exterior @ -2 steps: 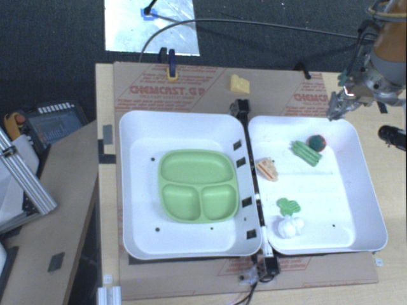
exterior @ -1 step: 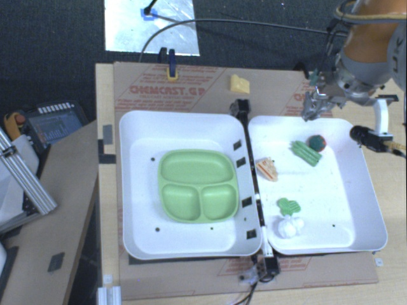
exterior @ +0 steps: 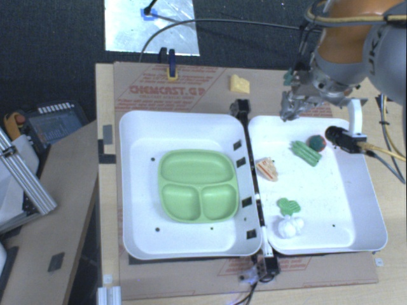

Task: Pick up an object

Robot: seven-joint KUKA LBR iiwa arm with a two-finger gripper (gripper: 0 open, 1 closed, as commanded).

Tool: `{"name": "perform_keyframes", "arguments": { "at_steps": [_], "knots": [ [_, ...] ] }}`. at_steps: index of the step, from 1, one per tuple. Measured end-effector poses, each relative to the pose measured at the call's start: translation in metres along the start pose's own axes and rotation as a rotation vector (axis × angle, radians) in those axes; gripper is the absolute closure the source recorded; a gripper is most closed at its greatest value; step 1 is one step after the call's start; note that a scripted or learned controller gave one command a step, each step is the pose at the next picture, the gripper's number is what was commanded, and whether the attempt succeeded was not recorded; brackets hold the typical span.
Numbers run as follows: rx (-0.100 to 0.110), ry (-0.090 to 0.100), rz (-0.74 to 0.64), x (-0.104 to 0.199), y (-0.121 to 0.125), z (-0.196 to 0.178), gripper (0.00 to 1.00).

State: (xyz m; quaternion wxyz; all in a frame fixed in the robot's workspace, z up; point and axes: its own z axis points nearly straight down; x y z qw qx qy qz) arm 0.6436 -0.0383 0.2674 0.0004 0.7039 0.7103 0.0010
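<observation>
1. The grey robot arm with the orange band (exterior: 359, 8) came in from the upper right of the frame.
2. Its jaws hung over the top edge of the right white bin (exterior: 356, 189), at the upper right of the frame. The gripper (exterior: 294, 110) was dark and small there, so I could not tell if the jaws were open or closed. Nothing could be seen between them.
3. In the right bin, a long green ridged toy (exterior: 306, 152) lay near the top, tilted.
4. A small round toy, green and reddish (exterior: 317, 143), sat just beside the upper end of that green toy.
5. A small tan and orange wedge-shaped toy (exterior: 267, 169) lay near the left wall of the right bin.
6. A small green leafy toy (exterior: 289, 205) lay lower down, and a white lumpy toy (exterior: 287, 227) sat just below it, near the bottom of the bin.
7. The left white bin (exterior: 137, 170) held a light green plastic plate with three sections (exterior: 198, 185) in its middle.
8. A little yellow block (exterior: 240, 84) lay on the brown worktop (exterior: 191, 89) above the bins.
9. A shiny silver sheet (exterior: 150, 16) lay at the top left of the frame.
</observation>
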Motion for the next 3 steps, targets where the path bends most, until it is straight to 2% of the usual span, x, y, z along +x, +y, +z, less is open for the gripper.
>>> {"name": "perform_keyframes", "arguments": {
  "at_steps": [1, 2, 3],
  "knots": [
    [0.001, 0.001, -0.001, 0.048, -0.007, 0.000, 1.00],
    [0.002, 0.001, 0.000, 0.090, -0.013, 0.016, 1.00],
    [0.003, 0.001, 0.000, 0.144, -0.014, 0.035, 1.00]
  ]
}}
